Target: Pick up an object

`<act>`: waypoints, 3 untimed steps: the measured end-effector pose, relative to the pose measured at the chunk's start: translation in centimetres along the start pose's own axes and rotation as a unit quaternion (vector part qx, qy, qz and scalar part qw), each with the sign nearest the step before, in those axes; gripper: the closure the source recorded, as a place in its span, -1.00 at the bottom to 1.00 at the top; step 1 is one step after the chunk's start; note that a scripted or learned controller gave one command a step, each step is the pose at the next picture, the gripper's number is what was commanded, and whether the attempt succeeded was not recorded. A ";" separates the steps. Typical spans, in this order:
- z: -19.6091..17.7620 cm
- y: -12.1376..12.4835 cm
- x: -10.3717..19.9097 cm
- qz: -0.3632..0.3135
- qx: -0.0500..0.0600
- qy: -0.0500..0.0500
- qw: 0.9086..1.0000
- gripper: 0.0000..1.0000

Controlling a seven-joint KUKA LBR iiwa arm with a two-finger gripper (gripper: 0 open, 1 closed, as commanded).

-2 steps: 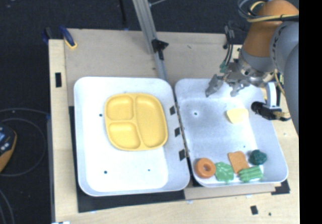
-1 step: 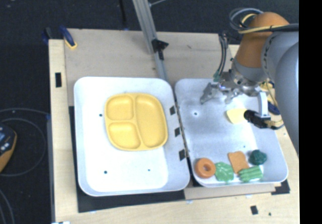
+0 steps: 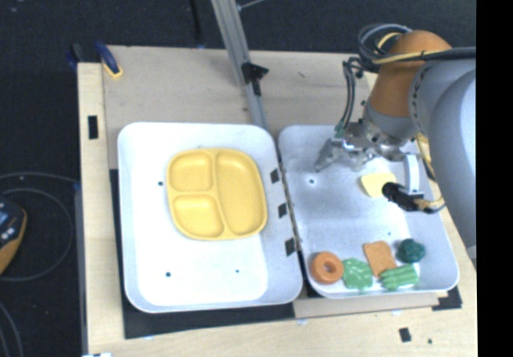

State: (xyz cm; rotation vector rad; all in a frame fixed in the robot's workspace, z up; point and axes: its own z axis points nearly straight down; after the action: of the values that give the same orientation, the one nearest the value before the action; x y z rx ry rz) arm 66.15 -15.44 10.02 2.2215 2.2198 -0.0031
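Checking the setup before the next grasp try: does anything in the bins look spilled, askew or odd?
Nothing stands out. The yellow three-compartment plastic plate lies flat in the left white bin. The small toy foods, including the orange ring-shaped doughnut, cluster along the right white bin's near edge.

Divided plate [image 3: 216, 193] in left bin [image 3: 144, 267], toys along right bin's [image 3: 337, 203] near edge

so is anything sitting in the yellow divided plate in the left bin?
No. The yellow divided plate shows three bare compartments; the small toys, like the orange ring, lie in the right bin.
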 end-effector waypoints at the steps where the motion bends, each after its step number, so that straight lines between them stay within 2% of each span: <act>1: -1.3 0.1 -0.1 0.000 -0.003 -0.001 1.000 1.00; 2: -5.7 0.4 -0.3 0.000 -0.004 0.000 1.000 1.00; 3: -12.3 0.8 -0.5 -0.001 -0.005 0.000 1.000 1.00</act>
State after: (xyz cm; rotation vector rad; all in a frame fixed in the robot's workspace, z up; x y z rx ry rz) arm 66.97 -15.94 22.29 2.2138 2.2183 0.0068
